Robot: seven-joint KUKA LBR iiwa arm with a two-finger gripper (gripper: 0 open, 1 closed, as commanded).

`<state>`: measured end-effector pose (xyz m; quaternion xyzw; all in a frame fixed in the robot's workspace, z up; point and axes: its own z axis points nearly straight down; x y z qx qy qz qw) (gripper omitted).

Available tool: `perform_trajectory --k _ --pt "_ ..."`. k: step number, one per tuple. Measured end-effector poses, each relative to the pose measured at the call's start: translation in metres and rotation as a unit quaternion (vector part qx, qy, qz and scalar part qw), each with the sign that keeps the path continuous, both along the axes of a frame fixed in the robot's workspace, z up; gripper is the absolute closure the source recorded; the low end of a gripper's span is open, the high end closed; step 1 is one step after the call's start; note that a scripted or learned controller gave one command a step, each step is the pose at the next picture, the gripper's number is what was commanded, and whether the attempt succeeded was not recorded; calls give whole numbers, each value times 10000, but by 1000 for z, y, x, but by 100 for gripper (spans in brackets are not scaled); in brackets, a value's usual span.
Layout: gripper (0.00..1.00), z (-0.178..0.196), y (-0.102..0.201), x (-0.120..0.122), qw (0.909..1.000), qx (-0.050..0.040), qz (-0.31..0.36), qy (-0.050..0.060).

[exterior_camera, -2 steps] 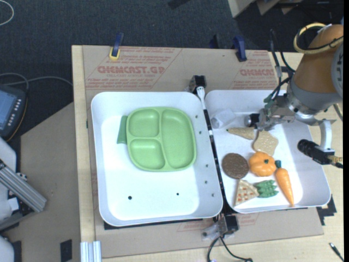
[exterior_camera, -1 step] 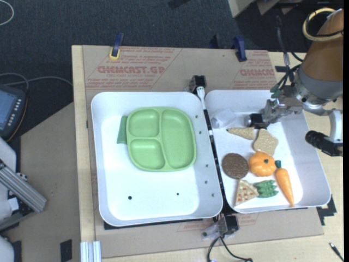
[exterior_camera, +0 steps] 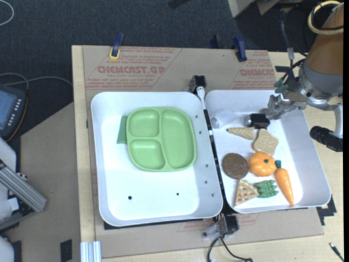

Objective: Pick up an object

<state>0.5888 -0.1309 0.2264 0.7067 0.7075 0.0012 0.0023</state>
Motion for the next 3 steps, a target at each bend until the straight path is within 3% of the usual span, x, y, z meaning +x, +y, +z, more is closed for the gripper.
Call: perform_trajectory --k 1,3 --pt "100 -11 47 -26 10000 23 14 45" --pt "100 2 140 -76 10000 20 19 46"
